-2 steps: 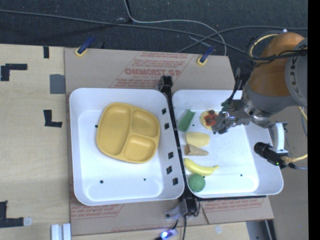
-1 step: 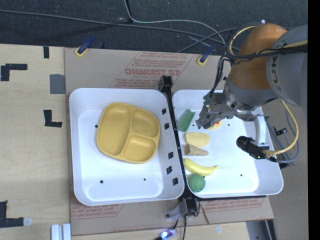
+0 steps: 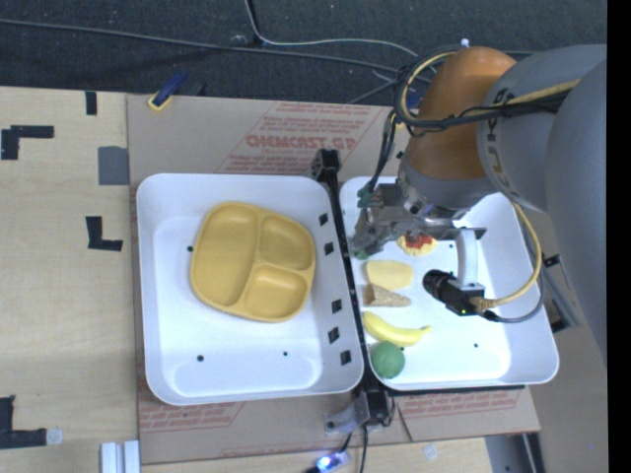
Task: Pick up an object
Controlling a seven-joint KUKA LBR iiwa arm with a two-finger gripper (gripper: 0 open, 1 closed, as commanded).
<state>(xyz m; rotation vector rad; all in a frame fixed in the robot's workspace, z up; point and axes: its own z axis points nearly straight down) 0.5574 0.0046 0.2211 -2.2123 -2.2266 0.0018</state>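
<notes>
Objects for picking lie in the right bin: one banana, one green ball, one pale yellow piece, one tan wedge, one red-and-white item.
Gripper sits low at the bin's upper-left part, just above the pale yellow piece; the banana and green ball lie farther toward the near edge; whether it is spread or pinching cannot be told; one yellow divided plate rests in the left bin; two bins stand on the worktop.
</notes>
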